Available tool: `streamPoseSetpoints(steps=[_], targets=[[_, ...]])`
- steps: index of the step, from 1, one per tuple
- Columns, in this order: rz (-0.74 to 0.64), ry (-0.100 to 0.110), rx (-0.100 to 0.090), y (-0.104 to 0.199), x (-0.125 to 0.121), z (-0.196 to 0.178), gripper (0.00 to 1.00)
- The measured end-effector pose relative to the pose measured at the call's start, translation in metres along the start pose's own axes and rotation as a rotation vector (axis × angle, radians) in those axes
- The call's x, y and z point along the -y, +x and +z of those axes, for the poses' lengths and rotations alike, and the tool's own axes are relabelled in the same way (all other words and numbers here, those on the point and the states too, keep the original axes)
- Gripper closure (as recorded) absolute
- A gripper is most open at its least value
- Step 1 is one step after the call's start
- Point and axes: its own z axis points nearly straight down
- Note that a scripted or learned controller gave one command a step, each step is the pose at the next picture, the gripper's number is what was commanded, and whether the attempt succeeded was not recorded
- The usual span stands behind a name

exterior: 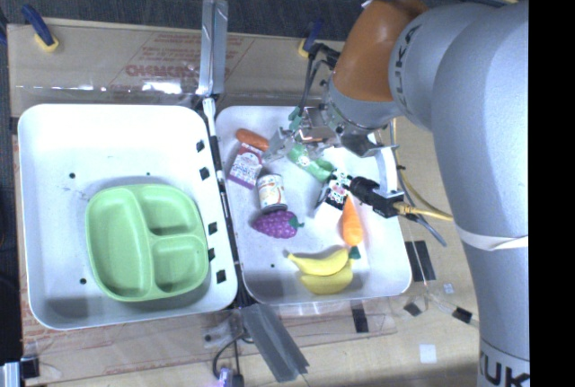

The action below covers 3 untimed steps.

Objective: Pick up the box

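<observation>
Purple and white, the box [244,169] is lying in the right bin [395,279], to the left of the pincer [304,138] and slightly nearer the camera, just beside a small jar [269,192]. The pincer is hovering over the bin's far end; whether it is released or clenched I cannot tell. A good grasp is probably calling for descending squarely over the box, avoiding the jar and the sausage [252,140].

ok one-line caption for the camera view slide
Gripper over right bin near purple box; green tray in left bin.
</observation>
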Motion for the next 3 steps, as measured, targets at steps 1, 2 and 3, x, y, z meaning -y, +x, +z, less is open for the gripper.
streamPoseSetpoints(steps=[1,2,3], targets=[[0.035,0.002,-0.001,0.086,0.059,-0.013,0.0],[-0.151,-0.001,0.001,0.012,0.05,-0.07,0.0],[-0.25,0.003,-0.001,0.065,0.045,-0.012,0.0]])
